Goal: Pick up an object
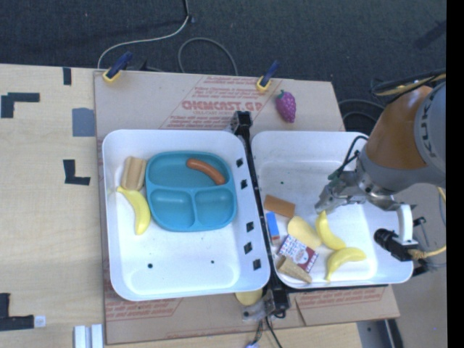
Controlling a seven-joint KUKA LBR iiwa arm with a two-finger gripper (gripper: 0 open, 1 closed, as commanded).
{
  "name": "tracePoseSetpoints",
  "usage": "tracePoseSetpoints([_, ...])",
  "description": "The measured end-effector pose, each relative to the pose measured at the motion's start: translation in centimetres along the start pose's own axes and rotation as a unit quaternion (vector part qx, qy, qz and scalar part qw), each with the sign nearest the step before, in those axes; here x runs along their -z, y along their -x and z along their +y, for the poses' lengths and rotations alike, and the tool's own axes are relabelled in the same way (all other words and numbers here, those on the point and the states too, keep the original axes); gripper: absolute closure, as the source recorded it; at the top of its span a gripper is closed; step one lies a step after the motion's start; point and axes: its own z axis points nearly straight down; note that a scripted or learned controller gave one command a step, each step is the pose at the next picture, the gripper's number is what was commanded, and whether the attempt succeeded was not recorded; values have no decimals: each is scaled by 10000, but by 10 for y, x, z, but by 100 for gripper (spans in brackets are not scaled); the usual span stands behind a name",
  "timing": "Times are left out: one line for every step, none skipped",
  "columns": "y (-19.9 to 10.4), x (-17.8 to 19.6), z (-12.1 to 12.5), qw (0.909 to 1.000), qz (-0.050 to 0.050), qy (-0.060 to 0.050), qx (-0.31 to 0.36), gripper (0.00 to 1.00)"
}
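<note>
My gripper (pixel 328 199) hangs low over the middle of the right bin (pixel 304 147), reaching in from the right. Just below it lie a small yellow banana (pixel 328 235) and a yellow pear-shaped piece (pixel 303 230). A second banana (pixel 345 258) rests near the bin's front right. An orange block (pixel 279 206) and a blue item (pixel 272 225) lie to the gripper's left, against the bin's left wall. A red and white packet (pixel 297 251) and a tan wedge (pixel 293 269) sit at the front. Nothing is visibly held.
The left bin (pixel 174 274) holds a blue divided plate (pixel 192 192) with a sausage (pixel 206 170), plus a bread piece (pixel 133 172) and a banana (pixel 138 209) on its left side. Purple grapes (pixel 286 106) lie on the cardboard behind the bins.
</note>
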Motion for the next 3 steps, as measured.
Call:
tracePoseSetpoints([36,67,11,10000,-18,48,3,100])
tracePoseSetpoints([34,63,10,10000,-3,18,12,0])
tracePoseSetpoints([-7,-56,29,10000,-15,47,20,0])
